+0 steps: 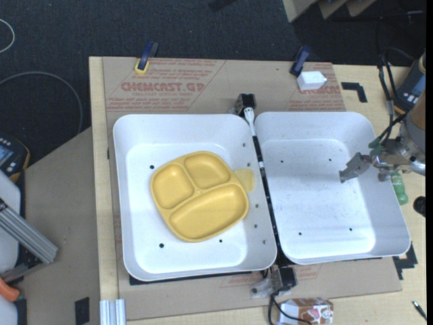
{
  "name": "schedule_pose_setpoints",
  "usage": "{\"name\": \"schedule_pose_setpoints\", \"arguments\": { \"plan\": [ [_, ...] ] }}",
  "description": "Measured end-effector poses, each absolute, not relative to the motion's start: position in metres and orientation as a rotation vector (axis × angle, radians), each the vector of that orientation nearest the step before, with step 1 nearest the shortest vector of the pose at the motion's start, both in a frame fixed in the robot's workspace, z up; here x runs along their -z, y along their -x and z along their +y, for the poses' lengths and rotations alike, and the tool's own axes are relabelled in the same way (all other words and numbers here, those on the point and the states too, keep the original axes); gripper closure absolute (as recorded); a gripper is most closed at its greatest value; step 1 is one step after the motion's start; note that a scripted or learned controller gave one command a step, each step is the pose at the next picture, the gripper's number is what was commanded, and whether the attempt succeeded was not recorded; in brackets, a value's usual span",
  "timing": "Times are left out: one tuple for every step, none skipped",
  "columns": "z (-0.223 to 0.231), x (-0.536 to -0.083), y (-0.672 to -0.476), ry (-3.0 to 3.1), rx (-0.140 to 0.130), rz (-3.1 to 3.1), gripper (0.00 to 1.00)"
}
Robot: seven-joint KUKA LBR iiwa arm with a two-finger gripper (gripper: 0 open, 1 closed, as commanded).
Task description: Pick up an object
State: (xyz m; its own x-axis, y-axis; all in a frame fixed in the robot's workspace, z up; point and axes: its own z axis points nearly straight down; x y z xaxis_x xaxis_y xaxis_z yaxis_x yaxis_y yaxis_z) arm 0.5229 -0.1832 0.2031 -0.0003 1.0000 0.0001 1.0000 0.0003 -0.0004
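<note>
Camera view: cardboard-topped bench point(203, 80) on dark carpet point(54, 19); tool point(365, 164) fingers spread wide above right bin point(318, 124)

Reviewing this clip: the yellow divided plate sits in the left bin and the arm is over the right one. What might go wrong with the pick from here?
1. The tool hovers over the right bin, far from the yellow plate; closing here likely grabs nothing.
2. The plate is wide and shallow, so a rim grasp may slip.
</note>
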Motion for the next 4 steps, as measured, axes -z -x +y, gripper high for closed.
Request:
{"name": "schedule_pose_setpoints", "arguments": {
  "plan": [
    [-0.16, -0.339, -0.487, 2.227, 0.013, -2.235, 0.0],
    [-0.114, -0.458, -0.48, 2.223, 0.014, -2.238, 0.0],
    [-0.166, -0.541, -0.479, 2.236, 0.007, -2.226, 0.0],
    [-0.163, -0.547, -0.48, 2.227, 0.003, -2.229, 1.0]
  ]
}}
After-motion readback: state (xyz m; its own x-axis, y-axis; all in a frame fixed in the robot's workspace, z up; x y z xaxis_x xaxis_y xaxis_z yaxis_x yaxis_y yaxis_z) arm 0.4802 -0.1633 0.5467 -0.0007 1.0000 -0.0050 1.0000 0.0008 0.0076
